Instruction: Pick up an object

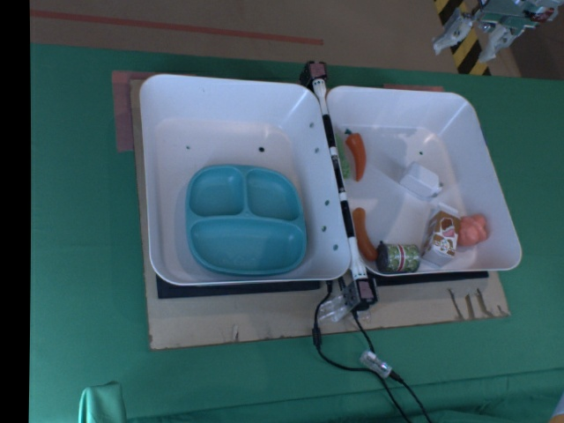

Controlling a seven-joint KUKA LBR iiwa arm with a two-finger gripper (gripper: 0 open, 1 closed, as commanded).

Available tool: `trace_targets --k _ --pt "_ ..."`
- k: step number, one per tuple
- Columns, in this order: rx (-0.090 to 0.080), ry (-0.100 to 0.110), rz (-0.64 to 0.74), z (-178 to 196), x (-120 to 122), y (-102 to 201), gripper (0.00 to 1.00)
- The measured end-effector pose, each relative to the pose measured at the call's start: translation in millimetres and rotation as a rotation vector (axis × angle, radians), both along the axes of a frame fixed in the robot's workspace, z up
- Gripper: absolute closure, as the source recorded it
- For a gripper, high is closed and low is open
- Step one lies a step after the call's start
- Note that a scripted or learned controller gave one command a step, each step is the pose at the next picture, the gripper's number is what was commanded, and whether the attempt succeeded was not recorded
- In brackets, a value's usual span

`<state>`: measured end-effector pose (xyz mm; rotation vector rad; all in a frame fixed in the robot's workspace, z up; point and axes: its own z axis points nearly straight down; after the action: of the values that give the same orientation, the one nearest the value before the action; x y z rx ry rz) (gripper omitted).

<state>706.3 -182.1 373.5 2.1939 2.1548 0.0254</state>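
Observation:
My gripper [470, 35] hangs at the top right, above and behind the right bin [480, 130], with its fingers spread apart and nothing between them. In the right bin lie an orange carrot [356, 154], a white block [421, 181], a second orange carrot [362, 233] along the left wall, a dark can [398, 256], a small carton [443, 236] and a pink toy [474, 229]. All of these sit well below the gripper, apart from it.
The left bin [176, 113] holds a teal divided plate [246, 219]. Both bins rest on cardboard [220, 324] over a green cloth. A cable [352, 346] runs from the divider toward the front edge. Yellow-black hazard tape [454, 16] lies behind.

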Motion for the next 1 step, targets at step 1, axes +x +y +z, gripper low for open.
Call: trace_targets --k 1 --pt "-0.008 -0.016 -0.003 21.1 1.2 -0.6 1.00"
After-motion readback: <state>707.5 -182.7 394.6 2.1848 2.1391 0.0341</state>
